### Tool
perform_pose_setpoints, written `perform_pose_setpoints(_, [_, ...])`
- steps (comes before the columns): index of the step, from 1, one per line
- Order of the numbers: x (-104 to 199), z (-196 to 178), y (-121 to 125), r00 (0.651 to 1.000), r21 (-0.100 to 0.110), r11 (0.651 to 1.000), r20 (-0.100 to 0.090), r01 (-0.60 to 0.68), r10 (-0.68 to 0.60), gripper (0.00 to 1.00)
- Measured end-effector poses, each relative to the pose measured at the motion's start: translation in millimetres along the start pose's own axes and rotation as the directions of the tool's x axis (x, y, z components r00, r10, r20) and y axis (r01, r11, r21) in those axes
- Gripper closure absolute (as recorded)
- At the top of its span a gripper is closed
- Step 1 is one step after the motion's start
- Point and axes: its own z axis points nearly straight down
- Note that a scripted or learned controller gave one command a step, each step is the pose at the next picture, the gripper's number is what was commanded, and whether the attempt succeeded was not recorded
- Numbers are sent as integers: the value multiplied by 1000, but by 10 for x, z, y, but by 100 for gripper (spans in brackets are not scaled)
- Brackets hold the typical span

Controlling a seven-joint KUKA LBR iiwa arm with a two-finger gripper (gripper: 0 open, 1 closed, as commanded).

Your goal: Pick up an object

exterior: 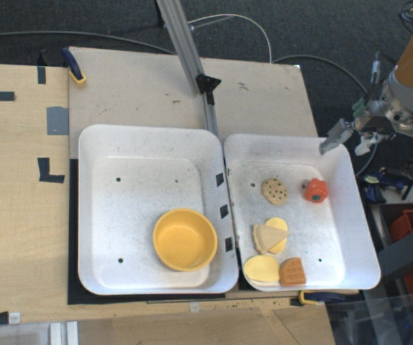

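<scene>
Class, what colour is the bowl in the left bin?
Yellow; the camera view shows the bowl clearly.

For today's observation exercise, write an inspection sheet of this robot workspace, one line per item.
Surface: bench bearing left bin and right bin, side by side.
Job's things: yellow bowl in left bin; cookie, orange-red toy, tan wedge, yellow disc, brown square piece in right bin.
Clutter: tape marks on the bench.
Grippers: gripper above right bin's far right corner, apart from every object.
Cables: cable behind the bins.
Surroundings: slanted metal pole, dark floor.
</scene>
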Motion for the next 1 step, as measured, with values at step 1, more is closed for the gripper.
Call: perform_pose_setpoints(1, [0, 0, 0, 1000, 0, 1000, 0, 0, 0, 0])
